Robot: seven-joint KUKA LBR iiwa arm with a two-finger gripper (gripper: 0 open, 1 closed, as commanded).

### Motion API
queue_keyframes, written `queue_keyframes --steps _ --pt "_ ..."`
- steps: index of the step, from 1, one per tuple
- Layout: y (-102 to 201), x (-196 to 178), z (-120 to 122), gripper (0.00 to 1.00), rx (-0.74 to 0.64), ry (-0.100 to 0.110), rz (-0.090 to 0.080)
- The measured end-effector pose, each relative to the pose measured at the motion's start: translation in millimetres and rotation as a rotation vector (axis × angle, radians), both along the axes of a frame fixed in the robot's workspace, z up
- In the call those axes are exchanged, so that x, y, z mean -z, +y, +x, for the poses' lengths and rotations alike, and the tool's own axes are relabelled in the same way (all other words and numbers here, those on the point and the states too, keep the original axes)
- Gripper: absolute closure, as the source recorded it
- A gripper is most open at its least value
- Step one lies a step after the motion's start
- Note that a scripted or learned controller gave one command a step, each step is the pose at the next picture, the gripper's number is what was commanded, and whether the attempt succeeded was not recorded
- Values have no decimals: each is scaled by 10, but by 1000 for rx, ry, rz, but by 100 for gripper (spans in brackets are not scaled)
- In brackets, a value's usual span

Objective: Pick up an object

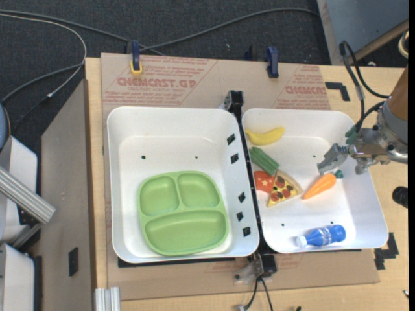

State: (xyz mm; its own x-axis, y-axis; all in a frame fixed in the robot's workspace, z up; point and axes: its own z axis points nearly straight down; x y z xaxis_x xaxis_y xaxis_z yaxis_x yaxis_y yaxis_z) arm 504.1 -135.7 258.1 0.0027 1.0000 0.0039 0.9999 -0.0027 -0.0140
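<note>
Reaching in from the right, the arm is holding its gripper [336, 161] over the right bin [363, 235], just above the carrot [320, 186]. Whether that gripper is released or clenched – cannot tell; nothing is showing between its tips. The carrot is lying on the bin floor, beside a pizza slice [283, 190] and a red piece [263, 181]. A banana [265, 135] and a green vegetable [264, 159] are lying near the divider, and a blue bottle [321, 236] is resting by the front wall. The left bin [123, 173] is holding a green divided plate [183, 212].
</note>
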Motion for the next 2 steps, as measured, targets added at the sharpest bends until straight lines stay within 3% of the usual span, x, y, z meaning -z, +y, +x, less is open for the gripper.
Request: queue_keyframes --steps 1,2 --pt "4 -60 23 0 -3 -13 -2" --pt "-39 406 -51 0 -1 -7 -1"
